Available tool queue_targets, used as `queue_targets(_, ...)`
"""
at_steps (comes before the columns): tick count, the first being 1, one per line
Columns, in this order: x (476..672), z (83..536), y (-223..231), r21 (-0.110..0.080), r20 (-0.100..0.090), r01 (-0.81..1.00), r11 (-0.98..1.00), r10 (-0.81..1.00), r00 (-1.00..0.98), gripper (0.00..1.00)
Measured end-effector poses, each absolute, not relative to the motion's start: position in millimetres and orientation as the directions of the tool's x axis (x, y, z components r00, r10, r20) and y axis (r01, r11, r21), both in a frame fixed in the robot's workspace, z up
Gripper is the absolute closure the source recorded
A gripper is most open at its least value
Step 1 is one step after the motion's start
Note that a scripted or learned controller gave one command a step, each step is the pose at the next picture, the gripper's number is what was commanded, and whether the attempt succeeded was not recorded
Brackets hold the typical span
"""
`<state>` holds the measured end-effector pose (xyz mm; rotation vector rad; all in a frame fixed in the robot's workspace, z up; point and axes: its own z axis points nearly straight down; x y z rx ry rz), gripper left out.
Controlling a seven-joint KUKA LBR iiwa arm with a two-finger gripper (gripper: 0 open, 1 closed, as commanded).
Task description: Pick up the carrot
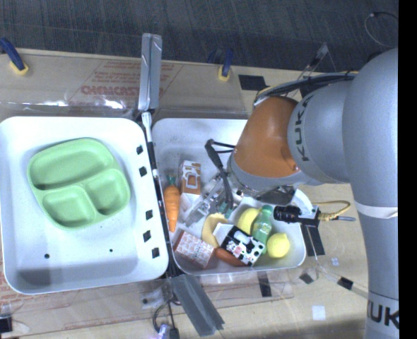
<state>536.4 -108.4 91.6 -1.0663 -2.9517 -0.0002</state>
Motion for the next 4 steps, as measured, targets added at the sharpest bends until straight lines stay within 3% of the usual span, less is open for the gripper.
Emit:
queue_targets(1,625.8,93,-123,0.0,-0.001,0.771,0.637,0.771,-0.637,0.0)
queue_targets(2,564.9,96,-104,0.002,-0.012,0.822,0.569,0.822,-0.569,0.0)
queue_targets(3,624.1,92,-109,0.0,0.0,0.859,0.512,0.859,-0.512,0.0)
queue_targets(4,556.4,92,-99,-0.002,0.001,0.847,0.531,0.847,-0.531,0.0)
